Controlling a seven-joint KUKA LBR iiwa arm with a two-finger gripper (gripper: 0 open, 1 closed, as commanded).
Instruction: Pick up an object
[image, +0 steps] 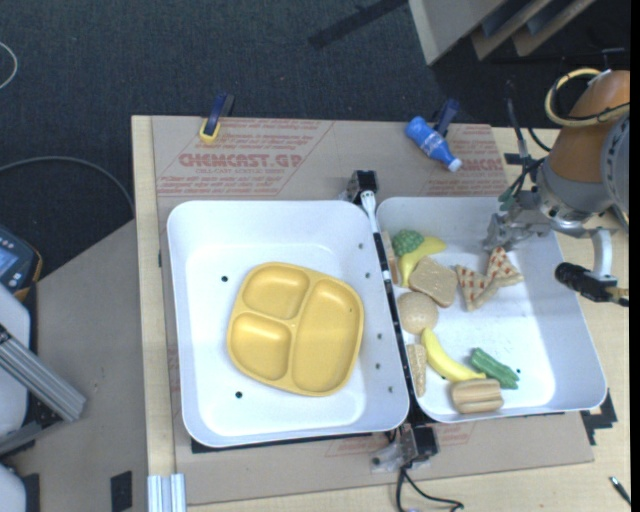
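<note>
My gripper (503, 236) hangs over the back of the right bin (565, 330), directly above a pizza slice (504, 267) and close to it. A second pizza slice (469, 286) lies just to its left. Also in this bin are a slice of bread (433, 281), a green broccoli piece (407, 241) beside a small yellow piece (432, 245), a round beige piece (418, 312), a banana (445, 358), a green bean pod (495, 367) and a hot dog bun (476, 396). The arm comes in from the right.
The left bin (200, 300) holds a yellow divided plate (296, 327). A blue bottle (432, 143) lies on the cardboard behind the bins. Black clips (364, 186) sit at the seam between the bins. The right bin's right half is bare white floor.
</note>
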